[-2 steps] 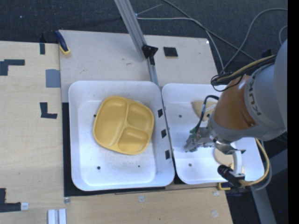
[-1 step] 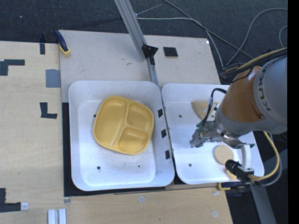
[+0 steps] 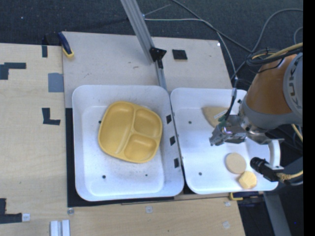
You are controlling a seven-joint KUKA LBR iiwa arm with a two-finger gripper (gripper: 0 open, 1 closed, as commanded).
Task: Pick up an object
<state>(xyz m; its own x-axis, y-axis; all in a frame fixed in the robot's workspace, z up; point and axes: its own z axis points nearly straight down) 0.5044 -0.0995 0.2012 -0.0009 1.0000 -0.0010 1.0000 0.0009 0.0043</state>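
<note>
Two white bins on the worktop. In the left bin we see a yellow divided plate. In the right bin the gripper sits centre; we cannot tell its state. Round cookie and yellow chunk at 5 o'clock, tan wedge at 12.

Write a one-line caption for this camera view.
The arm's hand hovers in the right bin above food pieces; a yellow divided plate fills the left.

The scene is viewed by one fixed camera, set high above the worktop and tilted down, far enough for both white bins to be framed; the arm is seen entering from the right.
</note>
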